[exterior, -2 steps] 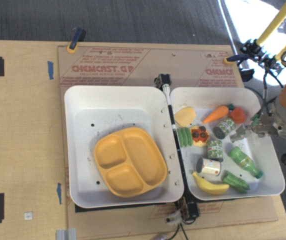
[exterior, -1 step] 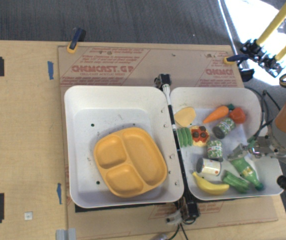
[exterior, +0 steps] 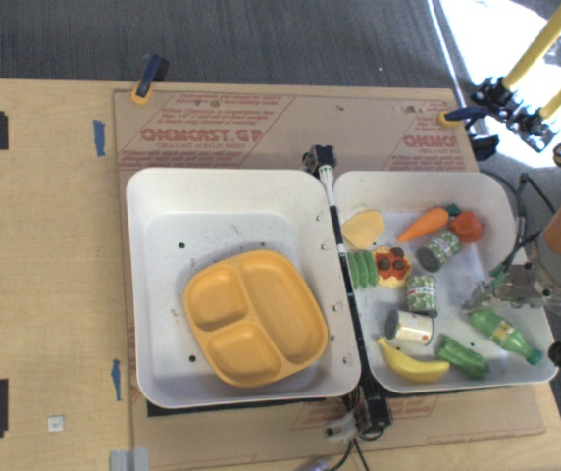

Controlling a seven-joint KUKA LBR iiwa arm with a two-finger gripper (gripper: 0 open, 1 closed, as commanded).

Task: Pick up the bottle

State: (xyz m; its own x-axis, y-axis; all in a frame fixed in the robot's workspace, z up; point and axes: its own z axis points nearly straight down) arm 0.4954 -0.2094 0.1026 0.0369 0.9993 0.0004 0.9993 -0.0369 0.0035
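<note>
Cardboard sheet [exterior: 261, 126] reads "CHEMCAST GP" | green bottle [exterior: 504, 329] label unreadable | gripper [exterior: 504, 292] state: cannot tell

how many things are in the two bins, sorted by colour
Yellow or orange-yellow: 3, the divided plate in the left bin, banana, pale round piece
Orange: 2, carrot, round fruit
Green: 3, bottle, bean pod, pepper-like piece
Cans with labels: 3
Mixed red and yellow piece: 1
Total: 12
</note>
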